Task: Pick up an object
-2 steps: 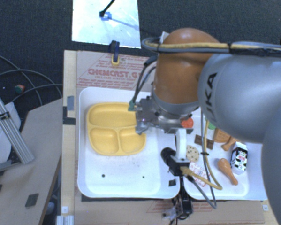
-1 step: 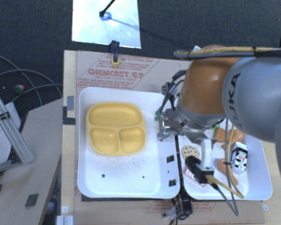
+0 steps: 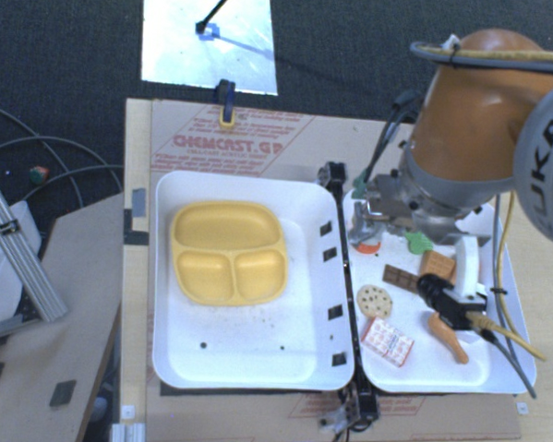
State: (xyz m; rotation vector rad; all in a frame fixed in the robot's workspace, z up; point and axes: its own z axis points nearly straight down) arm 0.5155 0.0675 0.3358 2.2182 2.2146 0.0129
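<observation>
The right bin (image 3: 491, 365) holds several small items. They include a round speckled cookie (image 3: 374, 300), a brown chocolate bar (image 3: 400, 278), a red-and-white packet (image 3: 387, 342), an orange carrot-like piece (image 3: 448, 337), a tan cracker (image 3: 436, 264) and a green piece (image 3: 420, 241). My gripper (image 3: 365, 227) hangs low over the bin's upper left part, next to the divider. A small red-orange item (image 3: 369, 248) peeks out right below it. The arm's bulk hides the back of this bin.
The left bin (image 3: 186, 359) holds a yellow three-compartment plate (image 3: 229, 252). A black hinge strip (image 3: 341, 265) runs between the bins. A blue-and-yellow clamp (image 3: 226, 105) sits on the board behind them, and a metal frame (image 3: 16, 248) stands at the left.
</observation>
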